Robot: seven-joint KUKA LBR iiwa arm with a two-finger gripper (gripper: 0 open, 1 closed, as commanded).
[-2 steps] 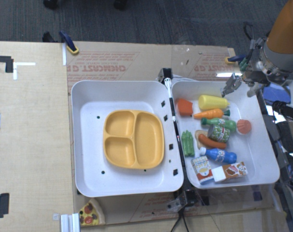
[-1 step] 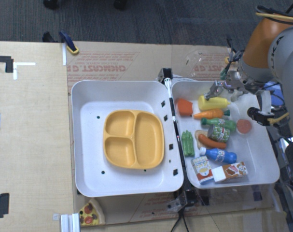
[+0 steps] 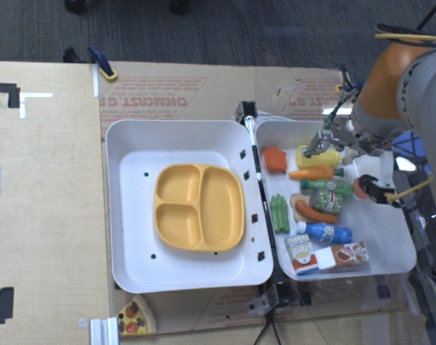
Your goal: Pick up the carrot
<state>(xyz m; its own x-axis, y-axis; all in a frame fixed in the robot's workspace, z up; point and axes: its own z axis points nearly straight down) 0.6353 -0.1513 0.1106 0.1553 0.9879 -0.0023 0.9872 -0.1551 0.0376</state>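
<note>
A: What do we see, biggest first?

B: We see the worktop [image 3: 45,214], pale wood with a cardboard sheet [image 3: 203,92] over its right part. On the cardboard sit two white bins side by side. The left bin [image 3: 131,264] holds a yellow plate [image 3: 200,207] with three compartments, near its middle.

A: And the right bin [image 3: 390,257]?

B: We count a heap of play food there. The arm [image 3: 401,85] reaches in over its far right corner, and the tool [image 3: 324,144] hangs low above a yellow item [image 3: 309,154] near the far edge. Whether the tool is open or closed, we cannot tell.

A: Where is the carrot [image 3: 312,172]?

B: It lies flat in the far half of the right bin, just on the near side of the yellow item and touching it, close under the tool. We see nothing gripped.

A: What lies around it?

B: An orange-red block [image 3: 275,159] toward the left wall, a green bottle [image 3: 331,190] on the near side, a sausage [image 3: 314,212], a green pod [image 3: 279,213], a blue bottle [image 3: 329,231], and cartons [image 3: 325,254] by the near edge.
</note>
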